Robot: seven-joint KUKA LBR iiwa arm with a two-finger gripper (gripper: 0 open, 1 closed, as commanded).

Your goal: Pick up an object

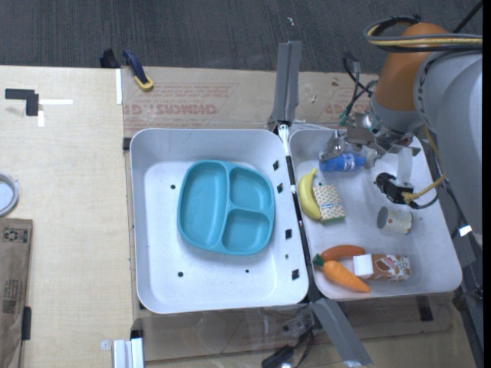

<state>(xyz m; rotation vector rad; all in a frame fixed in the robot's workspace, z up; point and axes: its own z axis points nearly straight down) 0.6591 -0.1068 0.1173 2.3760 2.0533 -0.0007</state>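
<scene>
You see the pincer (347,146) low at the upper right bin's (437,278) far corner, right over the small blue plastic bottle (343,162), grip state unreadable, so judge this the reach-and-grasp step: next comes closing, then lifting.

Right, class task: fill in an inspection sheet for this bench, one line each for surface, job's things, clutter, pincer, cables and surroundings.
Surface: pale wooden bench bearing two shallow white bins; left bin, right bin.
Job's things: in the right bin, a yellow banana, small patterned packet, orange carrot, blue plastic bottle, white cup, red-and-white carton.
Clutter: blue three-compartment plastic plate in the left bin.
Pincer: pincer over the bottle; fingers unclear.
Cables: yellow and black cables at the wrist.
Surroundings: dark floor, brown cardboard, tape roll.
</scene>
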